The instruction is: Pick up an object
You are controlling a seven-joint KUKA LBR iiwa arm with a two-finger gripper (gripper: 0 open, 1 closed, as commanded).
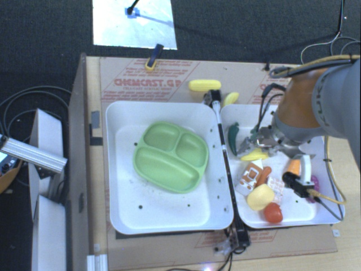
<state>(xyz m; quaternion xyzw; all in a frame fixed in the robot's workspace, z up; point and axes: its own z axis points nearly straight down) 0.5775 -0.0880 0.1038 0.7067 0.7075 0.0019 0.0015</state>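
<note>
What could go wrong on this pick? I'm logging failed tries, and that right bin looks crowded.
The gripper sits low among close-packed items: the green piece and the yellow piece lie right beside it, so it may nudge or catch two. The bin wall is close and could be bumped.

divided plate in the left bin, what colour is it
Light green; the divided plate lies in the left bin, clearest in the camera view.

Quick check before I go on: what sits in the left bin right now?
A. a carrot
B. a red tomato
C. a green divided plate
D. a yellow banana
C: the green divided plate lies in the left bin, while the small food items cluster in the right bin.
</note>
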